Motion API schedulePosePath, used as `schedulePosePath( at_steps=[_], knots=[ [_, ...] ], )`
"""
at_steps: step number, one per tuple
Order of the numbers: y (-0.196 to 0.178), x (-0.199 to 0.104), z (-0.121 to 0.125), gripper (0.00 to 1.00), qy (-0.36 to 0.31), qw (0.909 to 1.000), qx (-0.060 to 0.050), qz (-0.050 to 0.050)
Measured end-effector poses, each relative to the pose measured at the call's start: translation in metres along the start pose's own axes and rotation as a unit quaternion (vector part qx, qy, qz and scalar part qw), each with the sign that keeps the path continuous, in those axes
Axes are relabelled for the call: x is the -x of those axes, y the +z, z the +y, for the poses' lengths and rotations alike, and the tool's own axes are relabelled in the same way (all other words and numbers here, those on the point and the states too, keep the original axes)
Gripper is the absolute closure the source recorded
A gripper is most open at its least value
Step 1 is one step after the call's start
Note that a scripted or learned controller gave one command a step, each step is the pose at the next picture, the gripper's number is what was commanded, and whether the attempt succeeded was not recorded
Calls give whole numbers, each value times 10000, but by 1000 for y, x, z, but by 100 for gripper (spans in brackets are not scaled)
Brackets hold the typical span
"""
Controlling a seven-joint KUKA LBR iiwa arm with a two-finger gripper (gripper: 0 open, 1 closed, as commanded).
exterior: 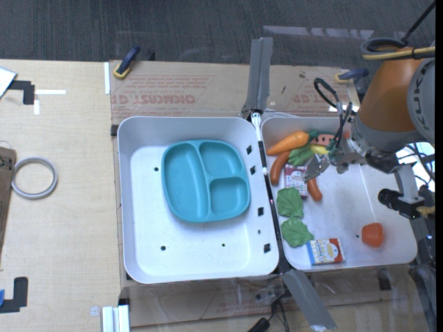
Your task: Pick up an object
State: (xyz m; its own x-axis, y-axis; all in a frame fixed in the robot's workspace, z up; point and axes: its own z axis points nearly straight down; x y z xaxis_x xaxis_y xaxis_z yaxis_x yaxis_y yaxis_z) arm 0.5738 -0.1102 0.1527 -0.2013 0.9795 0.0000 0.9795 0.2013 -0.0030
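The arm (391, 99) reaches in from the right over the right bin (394, 254), its orange band above the wrist. The hand (320, 166) hangs low over the bin's upper left part, among a cluster of toy food. Whether it is released or clenched cannot be told from this angle, and nothing can be seen gripped in it.

Just beside the hand lie a carrot (288, 142) near the bin's top left corner, a red-orange sausage (278, 167) under it, and a small packet (295, 180) close by. Two green lettuce leaves (291, 203) sit lower along the left wall. A small carton (324, 252) lies near the front edge, and a tomato (372, 234) rests well apart to the right.

The left bin (138, 241) holds a blue divided plate (205, 180). On the table (62, 254) to the left lies a roll of tape (32, 177).
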Motion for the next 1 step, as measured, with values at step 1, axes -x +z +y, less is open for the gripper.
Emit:
schedulePosePath(
  at_steps=[1],
  knots=[
    [57, 17, -10, 0, 126, 9999, 41, -1]
  ],
)
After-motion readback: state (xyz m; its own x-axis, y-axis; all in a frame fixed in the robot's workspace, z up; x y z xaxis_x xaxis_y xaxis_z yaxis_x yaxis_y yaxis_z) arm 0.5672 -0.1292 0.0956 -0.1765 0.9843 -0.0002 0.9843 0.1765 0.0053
